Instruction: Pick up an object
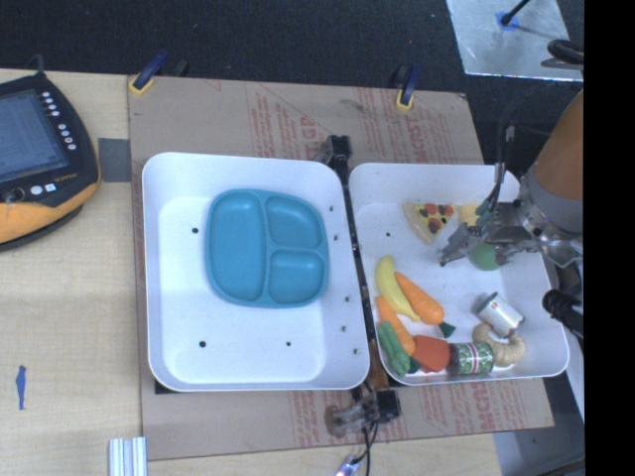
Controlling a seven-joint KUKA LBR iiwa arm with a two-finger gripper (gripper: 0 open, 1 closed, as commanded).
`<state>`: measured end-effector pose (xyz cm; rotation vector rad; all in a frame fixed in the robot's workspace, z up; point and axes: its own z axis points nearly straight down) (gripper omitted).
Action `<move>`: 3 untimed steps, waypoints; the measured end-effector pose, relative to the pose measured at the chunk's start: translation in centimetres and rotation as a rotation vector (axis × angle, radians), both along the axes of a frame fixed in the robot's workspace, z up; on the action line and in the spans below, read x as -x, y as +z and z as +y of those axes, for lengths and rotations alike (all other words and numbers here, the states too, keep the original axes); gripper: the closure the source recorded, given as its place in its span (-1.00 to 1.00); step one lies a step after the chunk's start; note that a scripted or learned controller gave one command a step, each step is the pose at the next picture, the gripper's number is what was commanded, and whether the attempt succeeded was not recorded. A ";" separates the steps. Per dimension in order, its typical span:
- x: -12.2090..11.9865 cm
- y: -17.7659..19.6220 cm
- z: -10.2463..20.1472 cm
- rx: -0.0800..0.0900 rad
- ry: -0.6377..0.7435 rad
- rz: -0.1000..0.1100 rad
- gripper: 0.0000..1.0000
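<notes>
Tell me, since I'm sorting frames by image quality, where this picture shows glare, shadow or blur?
In the camera view, lighting is even; the left bin shows a brighter patch on its floor left of the blue divided plate. Soft shadows lie under the end effector in the right bin. The toy food looks slightly soft; the orange band at the right is blurred.
</notes>
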<state>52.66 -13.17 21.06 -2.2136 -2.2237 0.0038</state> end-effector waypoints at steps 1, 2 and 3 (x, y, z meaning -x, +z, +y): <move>5.1 -12.0 0.6 0.000 0.001 0.001 -1.00; 5.1 -10.9 0.4 0.002 0.005 0.001 1.00; 5.1 -10.9 0.4 0.002 0.006 0.000 -1.00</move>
